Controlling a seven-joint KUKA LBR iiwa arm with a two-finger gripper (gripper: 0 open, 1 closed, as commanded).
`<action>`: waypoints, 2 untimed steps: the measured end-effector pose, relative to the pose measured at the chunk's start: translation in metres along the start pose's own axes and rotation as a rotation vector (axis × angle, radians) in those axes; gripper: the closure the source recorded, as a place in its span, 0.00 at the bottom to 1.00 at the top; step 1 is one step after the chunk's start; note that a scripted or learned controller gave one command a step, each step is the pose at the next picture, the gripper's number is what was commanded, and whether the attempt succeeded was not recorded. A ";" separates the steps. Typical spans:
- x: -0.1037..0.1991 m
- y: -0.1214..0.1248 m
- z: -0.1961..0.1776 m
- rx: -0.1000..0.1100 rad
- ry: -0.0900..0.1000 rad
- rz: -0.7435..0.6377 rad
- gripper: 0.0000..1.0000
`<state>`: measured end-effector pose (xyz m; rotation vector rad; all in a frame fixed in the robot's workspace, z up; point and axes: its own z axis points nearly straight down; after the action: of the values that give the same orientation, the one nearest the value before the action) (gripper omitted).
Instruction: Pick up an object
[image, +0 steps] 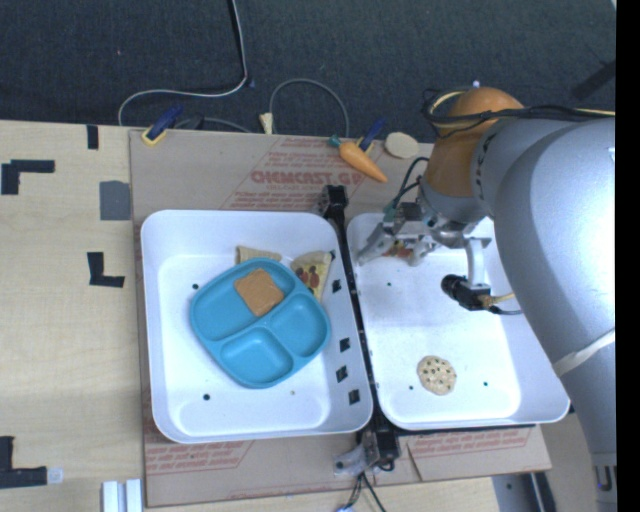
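My gripper (392, 238) is low over the far left corner of the right bin (500, 400), under the grey arm and its orange band. A small reddish-brown bit (408, 250) shows just under it; what it is I cannot make out. A round speckled cookie (436, 374) lies near the front of the right bin, well apart from the gripper. In the left bin (180, 400) rests a blue divided plate (262, 335) with a brown square of toast (260, 291) in its far compartment.
Two wedge-shaped food slices (312, 268) lie behind the blue plate by the left bin's right wall. Beyond the bins, on the cardboard, lie a carrot (360, 160) and a pale oval piece (400, 145). Cables run along the back.
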<state>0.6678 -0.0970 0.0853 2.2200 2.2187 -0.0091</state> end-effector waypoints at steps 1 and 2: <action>-0.023 0.001 0.000 0.000 0.008 0.000 0.00; -0.004 0.001 0.000 -0.002 0.002 -0.002 0.00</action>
<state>0.6683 -0.1011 0.0854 2.2187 2.2209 -0.0047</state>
